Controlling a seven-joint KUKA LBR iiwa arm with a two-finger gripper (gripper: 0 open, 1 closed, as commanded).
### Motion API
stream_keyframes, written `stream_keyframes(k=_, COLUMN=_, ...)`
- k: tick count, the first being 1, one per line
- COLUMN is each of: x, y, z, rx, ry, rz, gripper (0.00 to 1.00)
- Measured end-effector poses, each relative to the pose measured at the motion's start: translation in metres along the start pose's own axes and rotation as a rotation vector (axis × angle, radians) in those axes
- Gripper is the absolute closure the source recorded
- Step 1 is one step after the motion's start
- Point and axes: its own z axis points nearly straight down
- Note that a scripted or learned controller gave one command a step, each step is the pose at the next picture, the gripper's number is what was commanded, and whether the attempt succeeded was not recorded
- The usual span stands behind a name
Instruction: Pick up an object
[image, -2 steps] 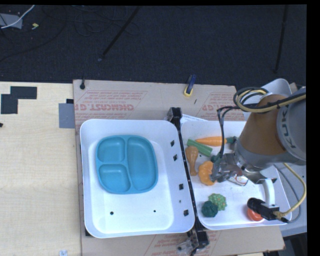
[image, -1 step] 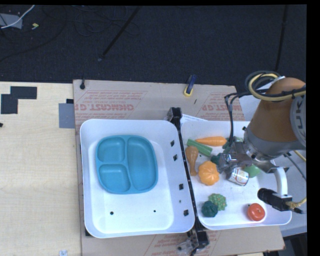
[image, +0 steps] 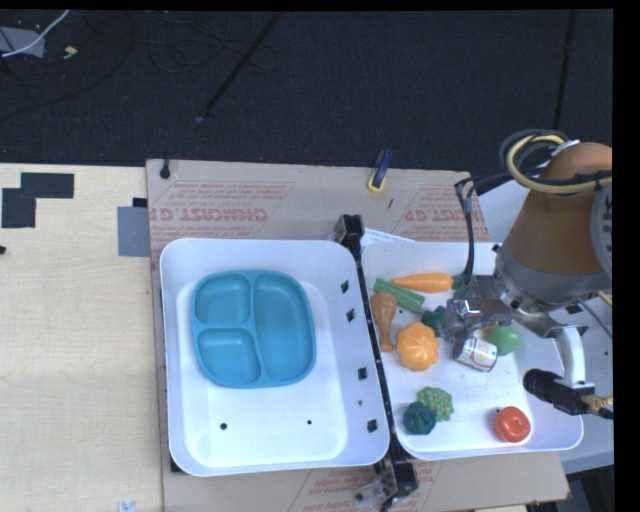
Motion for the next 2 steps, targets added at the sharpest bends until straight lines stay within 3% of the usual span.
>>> stream_keyframes(k=2, x=0.100, y=0.044, z=-0.003, rx=0.002, ry=0.001, rz=-0.005, gripper=1.00)
